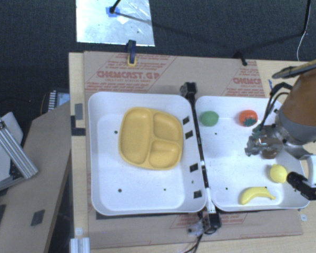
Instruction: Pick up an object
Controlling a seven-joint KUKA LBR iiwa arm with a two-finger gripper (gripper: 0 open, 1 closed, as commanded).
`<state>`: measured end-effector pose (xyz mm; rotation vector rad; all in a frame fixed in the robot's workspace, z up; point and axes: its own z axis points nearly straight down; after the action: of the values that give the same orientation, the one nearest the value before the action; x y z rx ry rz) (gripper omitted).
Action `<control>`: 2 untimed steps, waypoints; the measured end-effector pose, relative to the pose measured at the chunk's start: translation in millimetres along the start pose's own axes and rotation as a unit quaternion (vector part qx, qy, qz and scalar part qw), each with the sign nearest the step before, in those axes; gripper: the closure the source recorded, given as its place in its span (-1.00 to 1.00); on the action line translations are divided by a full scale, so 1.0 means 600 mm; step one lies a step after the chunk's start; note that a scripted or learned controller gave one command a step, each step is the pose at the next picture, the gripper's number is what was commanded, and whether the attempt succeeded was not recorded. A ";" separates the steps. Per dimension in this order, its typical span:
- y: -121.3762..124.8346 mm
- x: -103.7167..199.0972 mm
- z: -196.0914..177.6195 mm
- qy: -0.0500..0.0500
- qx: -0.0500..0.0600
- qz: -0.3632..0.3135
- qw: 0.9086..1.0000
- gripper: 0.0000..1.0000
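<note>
In the right bin lie a green lime-like ball, an orange-red tomato-like fruit, a yellow lemon and a yellow banana. My gripper hangs low over the right bin's right half, between the orange fruit and the lemon. A dark brownish thing sits right at the fingers, partly hidden by them. Whether it is held is unclear.
The left bin carries a yellow divided plate. A black divider with clips runs between the bins. The arm's orange band and grey wrist overhang the right bin's right edge. Cardboard lies under both bins.
</note>
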<state>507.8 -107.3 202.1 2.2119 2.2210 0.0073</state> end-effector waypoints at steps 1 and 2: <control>0.004 -0.001 -0.090 0.000 0.000 0.000 1.000 1.00; 0.008 0.082 -0.078 0.002 0.003 -0.003 1.000 1.00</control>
<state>512.0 -58.1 248.7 2.2103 2.2313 0.0048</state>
